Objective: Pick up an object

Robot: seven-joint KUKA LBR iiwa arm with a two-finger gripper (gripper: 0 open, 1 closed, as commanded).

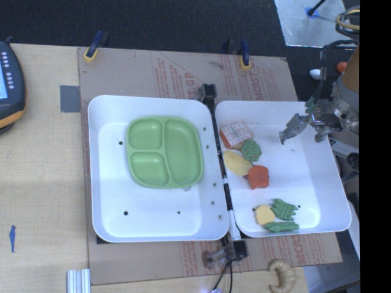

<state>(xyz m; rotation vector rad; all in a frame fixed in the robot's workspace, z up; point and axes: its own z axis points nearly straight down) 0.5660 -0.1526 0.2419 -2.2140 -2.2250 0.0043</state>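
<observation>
The gripper (303, 130) hangs over the upper right part of the right bin (317, 182), its two fingers spread apart with nothing between them, so nothing has been picked up yet. Every candidate object lies to its left and below it in the camera view, crowded toward the wall the two bins share: a printed orange-and-white block (234, 133) with a green knobbly piece (250, 149) just beside it, a yellow piece (237, 163) touching a red-orange piece (258, 177), and, further down near the bin's front rim, a small yellow piece (264, 214) against two green ones (283, 210). That clustering probably makes any grasp awkward, since neighbours touch and the rim is close. Directly under the gripper the bin floor is bare, giving free room to descend and travel leftward. The red-orange piece looks the most approachable, with open floor on the side facing the gripper. The left bin (110, 206), well apart, holds a green divided plate (165, 152).
</observation>
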